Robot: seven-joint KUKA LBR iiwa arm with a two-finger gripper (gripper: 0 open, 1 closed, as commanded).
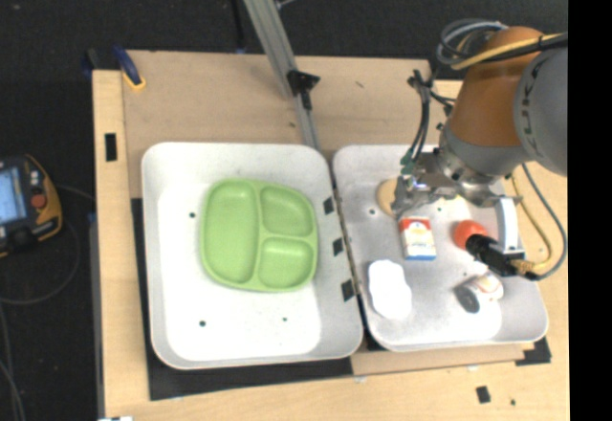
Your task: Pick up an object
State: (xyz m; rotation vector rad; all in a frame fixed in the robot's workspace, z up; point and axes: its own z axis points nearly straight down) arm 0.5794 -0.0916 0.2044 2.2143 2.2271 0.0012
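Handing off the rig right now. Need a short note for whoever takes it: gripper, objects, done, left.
Gripper: low over the back half of the right bin, just behind the small carton; no object visibly held.
Right bin: carton, white lump, orange-red item, small grey piece.
Left bin: green divided plate.
Done: no pick visible yet.
Left: grasp and lift one object; the carton is nearest.

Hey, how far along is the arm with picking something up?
Done: nothing visibly lifted; the small carton, white object and orange object lie in the right bin, the green divided plate in the left bin. In hand: the gripper hangs over the right bin near the carton. Left: grasp and lift one.
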